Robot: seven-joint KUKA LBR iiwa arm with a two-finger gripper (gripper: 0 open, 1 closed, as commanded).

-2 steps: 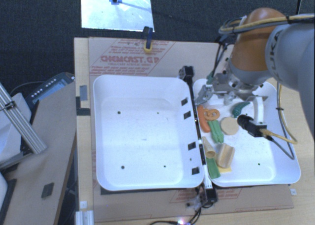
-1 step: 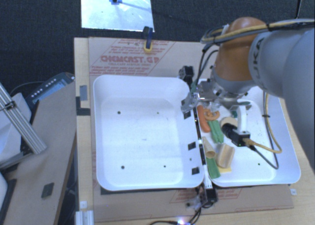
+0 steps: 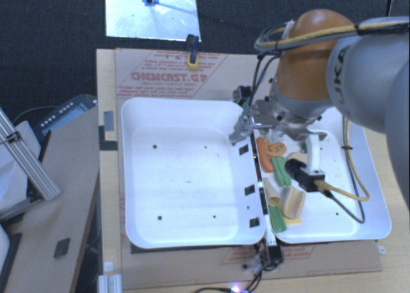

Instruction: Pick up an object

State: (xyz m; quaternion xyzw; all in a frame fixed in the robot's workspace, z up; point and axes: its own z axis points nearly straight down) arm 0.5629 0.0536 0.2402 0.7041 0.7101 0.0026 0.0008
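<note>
The grey arm [image 3: 359, 74] reaches in from the right over the right bin [image 3: 365, 215]. Its gripper [image 3: 246, 125] sits at the divider between the bins; whether it is open or closed is unclear. Just beside it, lower right, lie an orange piece [image 3: 272, 150], a green piece [image 3: 280, 171] and a tan cylinder [image 3: 293, 202].

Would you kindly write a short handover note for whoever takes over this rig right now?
Gripper: low over the upper left corner of the right bin, by the divider; finger state unreadable from this view, nothing seen held.
Objects: an orange piece, a green stick, a tan cylinder and a longer green piece lie clustered along the right bin's left side. The left bin sits beside it.
Done: no pick confirmed.
Left: grasp one object and lift it.
</note>
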